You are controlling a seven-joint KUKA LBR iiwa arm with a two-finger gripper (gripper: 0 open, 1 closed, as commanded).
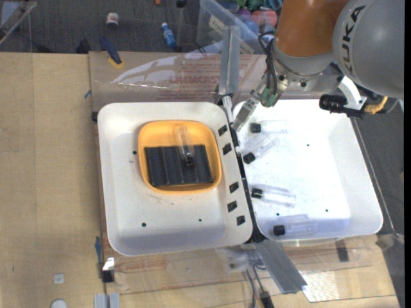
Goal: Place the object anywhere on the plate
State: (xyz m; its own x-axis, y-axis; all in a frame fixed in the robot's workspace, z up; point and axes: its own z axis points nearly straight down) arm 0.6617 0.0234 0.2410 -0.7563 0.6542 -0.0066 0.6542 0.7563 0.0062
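- The left bin [122, 172] is a shallow tray of smooth white plastic with rounded corners.
- In it sits the plate [146, 136], an orange-yellow dish, squarish, with a raised lip and a glossy look.
- A black ribbed slab [164, 165] lies flat in the plate's lower half, matt and stiff-looking.
- A clear tube [184, 145] with a dark cap lies across the slab and the plate's floor, so one object already rests on the plate.
- I judge the tube light, rigid and slick. Being round it may roll, so a hold across its middle, square to its length, seems safest.
- The gripper [246, 111] hangs over the ridge between the bins, near their far edge. Whether it is released or clenched I cannot tell, nor whether it carries anything.
- The right bin [334, 165], also white, holds several similar capped tubes [273, 194], scattered and lying flat.
- The arm [314, 11] looms above it, orange and grey.
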